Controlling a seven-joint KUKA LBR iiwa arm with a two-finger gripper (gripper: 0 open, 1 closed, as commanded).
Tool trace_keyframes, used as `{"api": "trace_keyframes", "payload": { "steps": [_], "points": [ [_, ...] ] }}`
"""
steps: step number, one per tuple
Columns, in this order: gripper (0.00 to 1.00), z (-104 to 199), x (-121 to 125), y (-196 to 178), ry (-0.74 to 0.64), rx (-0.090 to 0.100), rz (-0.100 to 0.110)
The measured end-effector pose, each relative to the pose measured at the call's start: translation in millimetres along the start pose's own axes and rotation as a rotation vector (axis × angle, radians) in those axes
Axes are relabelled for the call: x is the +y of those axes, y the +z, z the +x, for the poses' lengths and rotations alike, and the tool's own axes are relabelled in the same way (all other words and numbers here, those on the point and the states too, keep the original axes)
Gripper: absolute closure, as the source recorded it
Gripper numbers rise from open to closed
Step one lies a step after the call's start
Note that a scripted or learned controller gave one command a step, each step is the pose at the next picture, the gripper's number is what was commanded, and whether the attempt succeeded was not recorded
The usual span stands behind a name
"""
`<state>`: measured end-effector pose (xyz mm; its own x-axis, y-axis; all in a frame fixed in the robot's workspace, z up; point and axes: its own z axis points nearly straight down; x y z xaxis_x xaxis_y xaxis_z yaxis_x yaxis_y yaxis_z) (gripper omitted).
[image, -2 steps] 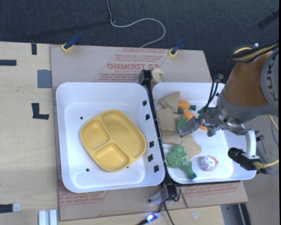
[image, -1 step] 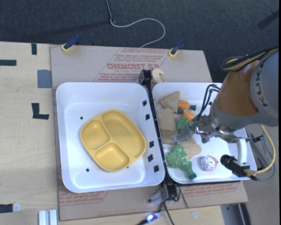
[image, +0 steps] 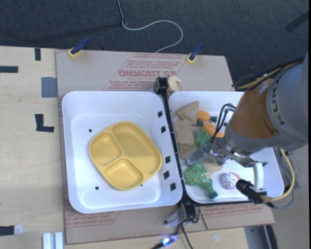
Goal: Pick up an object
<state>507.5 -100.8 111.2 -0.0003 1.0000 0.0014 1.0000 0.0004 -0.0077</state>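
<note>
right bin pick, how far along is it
Done: the arm has reached over the right bin, and its gripper is down among the cluttered objects there. In hand: nothing visibly gripped; the fingers are hard to read. Left: secure an object, perhaps the green toy, and lift it. The yellow tray sits in the left bin.

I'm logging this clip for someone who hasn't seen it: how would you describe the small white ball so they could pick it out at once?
Start at the right-hand shallow white bin, the one under the grey arm. Look along its near edge, just right of the green leafy toy. The small white ball with reddish specks lies there, the only round, pale thing among green, orange and tan pieces.
</note>
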Motion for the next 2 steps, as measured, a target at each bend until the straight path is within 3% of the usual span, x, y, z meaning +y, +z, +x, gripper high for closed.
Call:
{"api": "trace_keyframes", "payload": {
  "steps": [1, 2],
  "points": [
    [0.00, -1, 1, 26, 0.001, -0.005, -0.010],
    [1.00, 1, 2, 13, -0.001, -0.002, -0.013]
  ]
}}
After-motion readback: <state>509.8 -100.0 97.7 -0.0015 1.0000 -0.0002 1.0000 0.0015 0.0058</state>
